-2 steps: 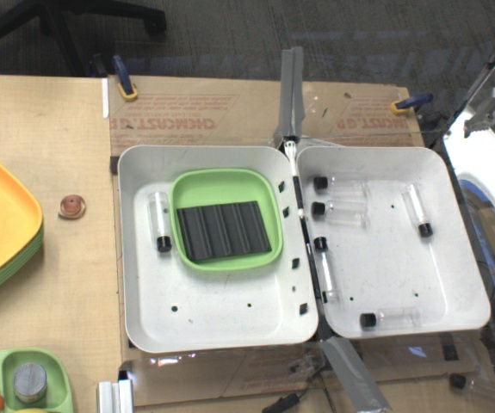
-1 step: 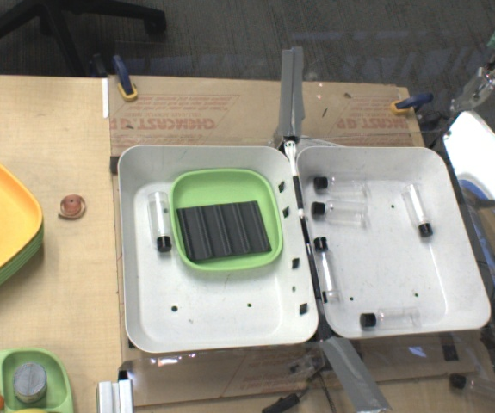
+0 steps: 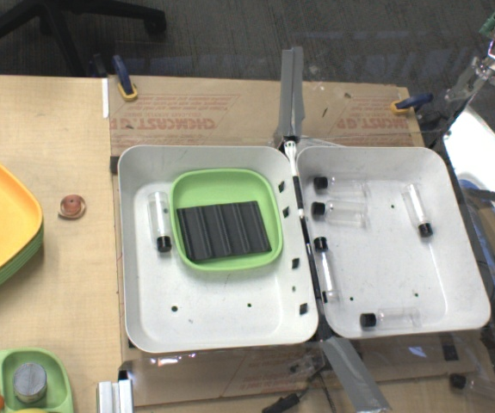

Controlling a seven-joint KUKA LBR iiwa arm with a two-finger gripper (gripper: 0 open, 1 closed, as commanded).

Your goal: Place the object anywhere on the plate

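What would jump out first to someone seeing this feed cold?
The green plate in the left bin, with a dark ribbed slab lying on it. Next, the clear black-capped tubes: one beside the plate's left edge, several scattered in the right bin. Stacked yellow plates sit at the bench's far left.

body | right edge: pale metallic part [image 3: 491,54], green tip | arm's or not: unclear
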